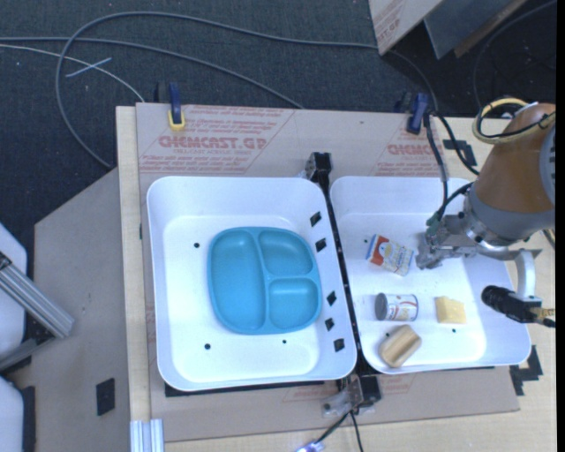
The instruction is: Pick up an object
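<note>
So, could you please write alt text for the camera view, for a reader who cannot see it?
A grey and orange robot arm's gripper hangs over the right bin, beside a small red-and-white packet. That bin also holds a small can, a yellow block and a tan block; the left bin holds a blue divided plate.

From my remote station I logged two white bins side by side on the bench [221, 415]. The left bin [168, 291] held a blue divided plate [263, 280], three compartments, lying flat near its middle. A row of small black clips [326, 274] ran along the seam between the bins. Blue clamps [176, 104] gripped the board's far edge at two points. Loose grey cables [88, 64] lay on the dark floor beyond, and a cardboard box [397, 19] sat at the top.
</note>
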`<action>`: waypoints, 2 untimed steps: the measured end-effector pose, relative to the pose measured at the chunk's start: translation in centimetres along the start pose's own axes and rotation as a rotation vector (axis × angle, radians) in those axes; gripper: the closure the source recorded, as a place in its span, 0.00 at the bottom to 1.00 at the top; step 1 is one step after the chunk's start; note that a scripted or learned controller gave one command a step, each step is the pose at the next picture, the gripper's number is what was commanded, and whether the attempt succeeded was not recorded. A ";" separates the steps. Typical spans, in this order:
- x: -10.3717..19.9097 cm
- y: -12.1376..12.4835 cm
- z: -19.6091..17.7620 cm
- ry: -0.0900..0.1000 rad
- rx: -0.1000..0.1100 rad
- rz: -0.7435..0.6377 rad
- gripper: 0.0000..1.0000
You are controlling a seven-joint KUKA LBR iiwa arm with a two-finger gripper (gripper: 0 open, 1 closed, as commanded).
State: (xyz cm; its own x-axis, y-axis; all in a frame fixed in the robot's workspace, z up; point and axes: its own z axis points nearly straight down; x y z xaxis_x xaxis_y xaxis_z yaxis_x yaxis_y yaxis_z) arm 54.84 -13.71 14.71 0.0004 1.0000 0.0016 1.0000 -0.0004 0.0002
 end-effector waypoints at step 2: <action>0.5 0.4 -7.5 -0.002 -0.003 -0.001 1.00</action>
State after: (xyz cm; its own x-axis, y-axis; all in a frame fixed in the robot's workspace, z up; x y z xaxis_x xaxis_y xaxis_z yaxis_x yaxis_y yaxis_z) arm 55.22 -13.25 22.24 -0.0009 1.0000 -0.0003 1.0000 0.0009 0.0027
